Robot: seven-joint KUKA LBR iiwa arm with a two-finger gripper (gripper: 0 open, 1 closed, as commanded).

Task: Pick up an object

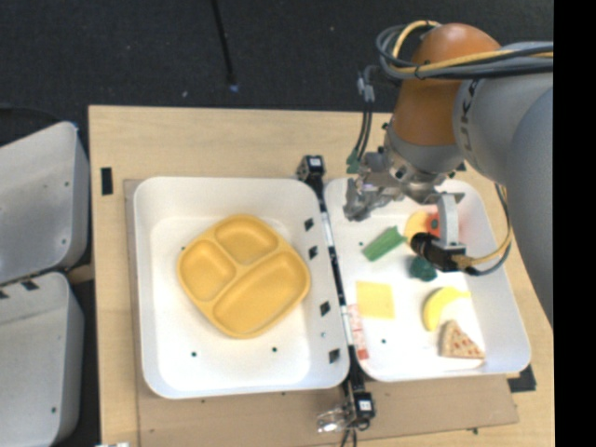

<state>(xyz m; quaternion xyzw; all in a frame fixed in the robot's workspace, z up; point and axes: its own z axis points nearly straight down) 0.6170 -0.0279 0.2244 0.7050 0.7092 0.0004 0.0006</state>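
A: Report the green block [383, 244] orientation and location.
B: Long axis diagonal, upper end toward the right bin's [494, 347] far right corner; it lies near the far left corner, just beside the gripper [358, 205].
A: Finger state?
B: Cannot tell.
A: Left bin [158, 361] contents?
B: One yellow divided plate [244, 274].

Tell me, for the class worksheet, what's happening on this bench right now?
A grey robot arm with an orange band reaches over the right bin, its gripper low near the bin's upper left corner, close to a green block. Nothing can be seen between its fingers. A yellow square, a banana and a pizza slice lie in that bin. The left bin holds a yellow divided plate.
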